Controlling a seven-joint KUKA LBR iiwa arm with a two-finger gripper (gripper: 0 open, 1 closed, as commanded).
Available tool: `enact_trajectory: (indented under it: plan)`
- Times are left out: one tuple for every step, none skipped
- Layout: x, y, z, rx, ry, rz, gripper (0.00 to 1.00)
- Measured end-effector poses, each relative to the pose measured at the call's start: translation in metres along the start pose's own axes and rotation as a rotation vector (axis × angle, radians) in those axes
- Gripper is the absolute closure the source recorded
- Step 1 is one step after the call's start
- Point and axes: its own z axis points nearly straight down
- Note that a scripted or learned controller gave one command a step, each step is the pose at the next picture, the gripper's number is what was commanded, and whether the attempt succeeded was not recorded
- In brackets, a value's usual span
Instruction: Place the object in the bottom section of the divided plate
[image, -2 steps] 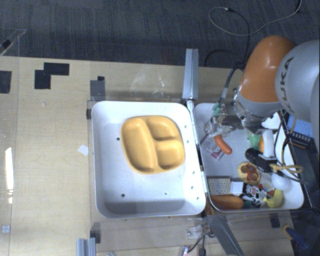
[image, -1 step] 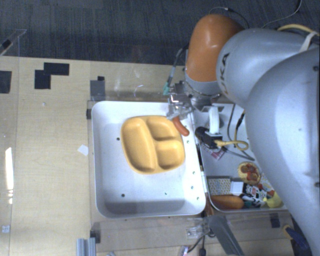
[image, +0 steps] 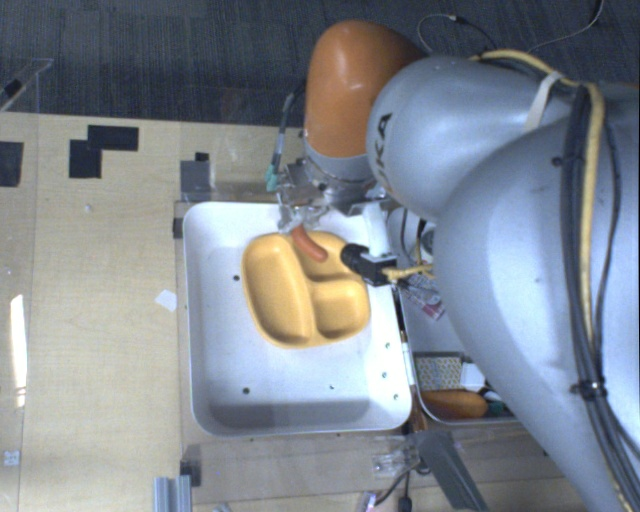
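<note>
From above, the end effector (image: 300, 222) hangs over the yellow plate's (image: 290, 295) upper edge in the left bin (image: 215, 350), an orange sausage (image: 311, 246) slanting just beneath its tips, touching or pinched I cannot tell, over the plate's top rim.

Divided plate (image: 300, 292): yellow, rounded outline, glossy, lying flat in the left white bin, toward the bin's upper half. Raised ridges split it into sections: one long section on the left, a smaller one at lower right, another at upper right.

Object (image: 310, 243): small, elongated, orange-red, resembling a sausage. It sits at the plate's upper right section, slanted, its upper end directly beneath the arm's wrist. Whether it rests on the plate surface or is lifted clear cannot be determined.
</note>
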Motion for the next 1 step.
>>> enact_trajectory:
  plan:
    - [0.0000, 0.0003, -0.0012, -0.001, 0.000, 0.000, 0.00]
